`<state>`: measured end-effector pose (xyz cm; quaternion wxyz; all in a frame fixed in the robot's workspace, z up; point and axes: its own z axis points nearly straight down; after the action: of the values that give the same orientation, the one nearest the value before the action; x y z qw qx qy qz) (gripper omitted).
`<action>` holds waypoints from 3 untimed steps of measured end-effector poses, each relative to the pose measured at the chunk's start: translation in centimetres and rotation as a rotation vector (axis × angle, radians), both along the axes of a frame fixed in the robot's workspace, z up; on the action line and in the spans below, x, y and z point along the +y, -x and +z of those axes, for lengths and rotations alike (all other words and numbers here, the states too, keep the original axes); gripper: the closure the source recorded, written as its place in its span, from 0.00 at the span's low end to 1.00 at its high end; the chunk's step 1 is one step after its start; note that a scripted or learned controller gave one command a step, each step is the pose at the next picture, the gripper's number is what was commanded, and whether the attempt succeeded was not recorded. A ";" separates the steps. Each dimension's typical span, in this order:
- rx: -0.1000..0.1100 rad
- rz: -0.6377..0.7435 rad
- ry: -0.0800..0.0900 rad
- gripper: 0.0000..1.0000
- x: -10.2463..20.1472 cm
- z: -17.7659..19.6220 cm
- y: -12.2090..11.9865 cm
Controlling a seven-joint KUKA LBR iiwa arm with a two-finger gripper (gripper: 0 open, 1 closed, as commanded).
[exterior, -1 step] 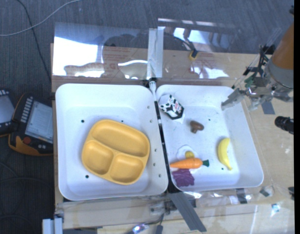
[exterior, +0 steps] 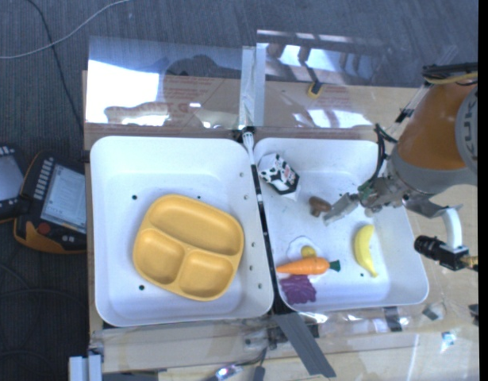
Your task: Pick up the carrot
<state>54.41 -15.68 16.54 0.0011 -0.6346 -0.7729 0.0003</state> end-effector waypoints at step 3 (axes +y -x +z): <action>-0.021 -0.099 0.003 0.00 5.5 -7.3 5.5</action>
<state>48.95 -10.15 9.20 -0.0080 -0.6718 -0.7406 -0.0050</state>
